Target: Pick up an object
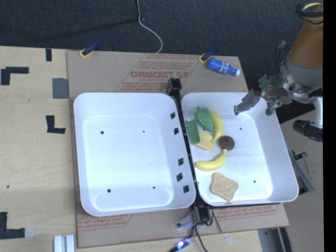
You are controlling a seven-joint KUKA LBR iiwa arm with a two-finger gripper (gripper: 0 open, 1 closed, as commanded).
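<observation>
Toast slice lies at the near edge of the right bin, just beyond it a banana, a brown round piece, a yellow piece and green leafy item. Above the bin's far right corner the gripper hangs with fingers spread, grasping nothing
</observation>
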